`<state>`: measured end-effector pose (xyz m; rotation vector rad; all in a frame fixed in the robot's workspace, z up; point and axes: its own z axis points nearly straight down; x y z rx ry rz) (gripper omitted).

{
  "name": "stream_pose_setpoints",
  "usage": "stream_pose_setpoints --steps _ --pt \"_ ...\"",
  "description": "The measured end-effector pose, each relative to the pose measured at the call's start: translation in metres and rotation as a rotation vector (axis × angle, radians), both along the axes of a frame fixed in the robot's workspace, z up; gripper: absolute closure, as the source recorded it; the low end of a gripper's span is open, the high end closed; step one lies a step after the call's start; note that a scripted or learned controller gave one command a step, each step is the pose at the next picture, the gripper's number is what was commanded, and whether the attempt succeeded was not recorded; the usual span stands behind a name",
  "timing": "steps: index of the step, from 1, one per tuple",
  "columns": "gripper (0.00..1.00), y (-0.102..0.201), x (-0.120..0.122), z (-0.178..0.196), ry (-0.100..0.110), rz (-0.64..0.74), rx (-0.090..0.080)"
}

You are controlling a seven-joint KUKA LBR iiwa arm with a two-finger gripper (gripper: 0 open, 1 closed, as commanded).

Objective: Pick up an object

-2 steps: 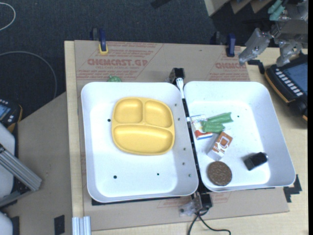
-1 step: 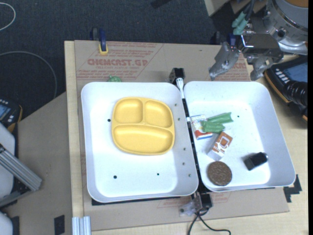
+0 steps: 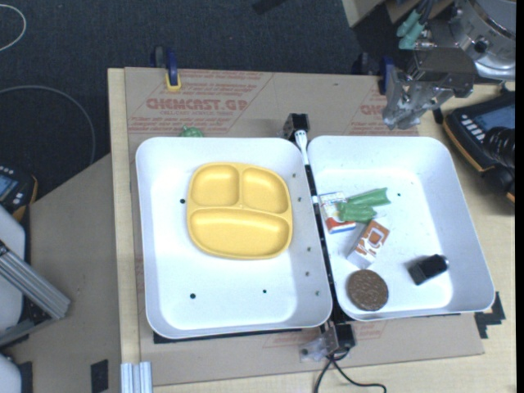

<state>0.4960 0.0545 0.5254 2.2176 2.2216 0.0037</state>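
A yellow divided plate (image 3: 240, 211) lies in the left bin (image 3: 164, 244). The right bin (image 3: 458, 195) holds a green leafy toy (image 3: 364, 204), a small red and white carton (image 3: 333, 216), an orange and white packet (image 3: 370, 243), a round brown cookie (image 3: 367, 289) and a small black block (image 3: 427, 268). My gripper (image 3: 404, 113) hangs beyond the far edge of the right bin, above the cardboard, well apart from all of these. Nothing is between its fingers.
Cardboard sheet (image 3: 213, 97) lies under both bins. A blue and yellow clamp (image 3: 170, 68) sits at its far left edge. A black and orange device (image 3: 487, 133) rests to the right of the bins. Cables run at the bench front (image 3: 332, 350).
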Motion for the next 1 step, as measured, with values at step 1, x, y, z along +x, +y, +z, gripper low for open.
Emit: stream_pose_setpoints --steps 1 --pt "1.0 0.0351 -0.0115 -0.0732 0.011 0.002 -0.001"
